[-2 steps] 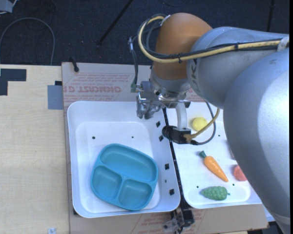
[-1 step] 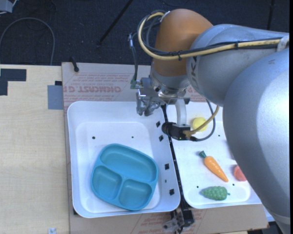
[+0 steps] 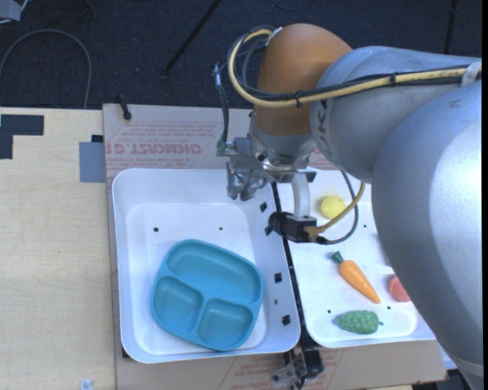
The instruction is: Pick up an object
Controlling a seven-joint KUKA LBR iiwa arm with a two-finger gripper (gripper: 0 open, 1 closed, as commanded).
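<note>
Nearest the camera, in the left bin [image 3: 128,218], a glossy blue plastic divided plate [image 3: 206,293] lies flat toward the 6 o'clock side; it is a rounded rectangle with three moulded compartments, its long axis running roughly from 10 to 4 o'clock. In the right bin [image 3: 321,299], a bumpy green bunch of toy grapes [image 3: 358,322] sits at the near edge, its length lying about 9 to 3 o'clock. Just beyond it, a smooth orange toy carrot [image 3: 357,277] with a small green top lies with that leafy end pointing to about 10 o'clock and its tapered tip to 4 o'clock. At 3 o'clock from the carrot a reddish object [image 3: 398,288] is partly hidden by the arm. Farther back, a round yellow lemon-like piece [image 3: 333,206] rests near the bin's far wall. The metal hand [image 3: 246,187] hangs over the far edge of the left bin, at 12 o'clock from the plate; whether it is spread or closed I cannot tell. Both bins stand on a pale wooden table [image 3: 41,250].
</note>
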